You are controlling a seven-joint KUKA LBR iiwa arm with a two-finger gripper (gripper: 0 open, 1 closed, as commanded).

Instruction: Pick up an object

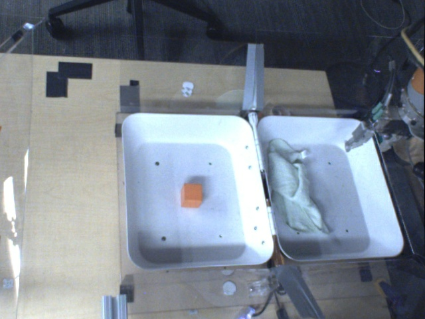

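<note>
Nearest you, pale wood surface [66, 198] carries two white bins; dark carpet and chair legs [133, 5] along the top. Gripper [362, 135] at right edge, partly cut off; can't tell its state. Orange cube [192, 195] mid left bin [143, 244]. Crumpled pale cloth [295, 191] in right bin [378, 238].

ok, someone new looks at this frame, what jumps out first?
Probably the small orange cube, alone near the middle of the left bin, the one bright colour on all that white. Next, the crumpled pale cloth lying along the left side of the right bin. The gripper sits at the right bin's upper right corner, well away from both.
</note>
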